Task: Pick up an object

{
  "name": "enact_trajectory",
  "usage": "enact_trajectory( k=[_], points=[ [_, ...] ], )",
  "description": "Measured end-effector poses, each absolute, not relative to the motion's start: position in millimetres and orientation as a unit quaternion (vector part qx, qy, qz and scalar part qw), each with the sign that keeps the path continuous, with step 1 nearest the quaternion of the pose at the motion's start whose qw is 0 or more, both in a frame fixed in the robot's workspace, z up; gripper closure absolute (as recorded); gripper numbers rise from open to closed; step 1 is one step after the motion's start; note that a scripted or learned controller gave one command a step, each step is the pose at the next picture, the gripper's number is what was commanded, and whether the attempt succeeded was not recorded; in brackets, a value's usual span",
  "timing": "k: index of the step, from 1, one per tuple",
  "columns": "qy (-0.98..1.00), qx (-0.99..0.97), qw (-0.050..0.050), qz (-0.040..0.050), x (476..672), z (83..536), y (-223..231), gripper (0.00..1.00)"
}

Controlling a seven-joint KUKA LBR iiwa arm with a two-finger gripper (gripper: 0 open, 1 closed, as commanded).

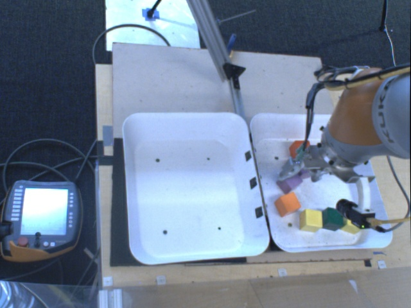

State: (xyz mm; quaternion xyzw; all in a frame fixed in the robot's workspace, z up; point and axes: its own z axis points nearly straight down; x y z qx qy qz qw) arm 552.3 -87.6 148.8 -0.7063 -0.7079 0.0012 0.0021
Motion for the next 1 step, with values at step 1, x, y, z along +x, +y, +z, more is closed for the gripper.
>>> enact_trajectory(
  k=[1],
  points=[
    [-0.708, -0.706, 0.002, 0.0009, 552.0, 96.7, -87.3, 0.0]
  ],
)
